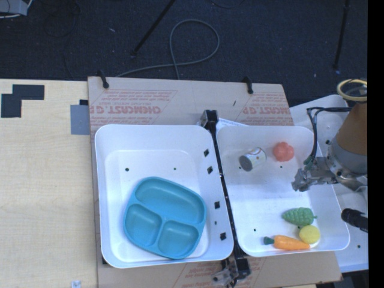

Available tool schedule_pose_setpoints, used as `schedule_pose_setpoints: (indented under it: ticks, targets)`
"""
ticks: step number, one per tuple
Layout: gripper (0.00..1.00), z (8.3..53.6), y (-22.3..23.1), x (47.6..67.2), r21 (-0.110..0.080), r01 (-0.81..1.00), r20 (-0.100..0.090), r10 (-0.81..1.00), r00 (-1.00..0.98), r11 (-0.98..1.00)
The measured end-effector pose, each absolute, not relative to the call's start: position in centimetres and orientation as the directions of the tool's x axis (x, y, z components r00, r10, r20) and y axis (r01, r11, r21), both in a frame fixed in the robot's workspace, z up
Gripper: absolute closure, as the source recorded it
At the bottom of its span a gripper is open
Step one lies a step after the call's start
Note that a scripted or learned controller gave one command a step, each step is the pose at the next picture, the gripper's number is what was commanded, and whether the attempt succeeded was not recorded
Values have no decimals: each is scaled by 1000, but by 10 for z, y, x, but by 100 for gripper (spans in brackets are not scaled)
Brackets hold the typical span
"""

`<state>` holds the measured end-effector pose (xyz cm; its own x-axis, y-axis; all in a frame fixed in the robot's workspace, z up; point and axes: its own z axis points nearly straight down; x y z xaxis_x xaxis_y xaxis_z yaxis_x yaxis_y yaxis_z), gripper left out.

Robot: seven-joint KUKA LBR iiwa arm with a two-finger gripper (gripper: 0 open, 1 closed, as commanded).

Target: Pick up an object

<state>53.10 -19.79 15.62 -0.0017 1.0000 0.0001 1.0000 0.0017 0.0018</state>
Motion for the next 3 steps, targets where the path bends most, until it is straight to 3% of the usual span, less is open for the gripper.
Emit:
schedule_pose_setpoints:
  ticks: [1,2,3]
  targets:
    - [100,215,-193,539,4,1000,-1,1000,-2,2]
    - [100,200,-192,539,-4,1000,1,1000,-1,1]
    - [100,202,-145,543,-4,1000,2,1000,-3,3]
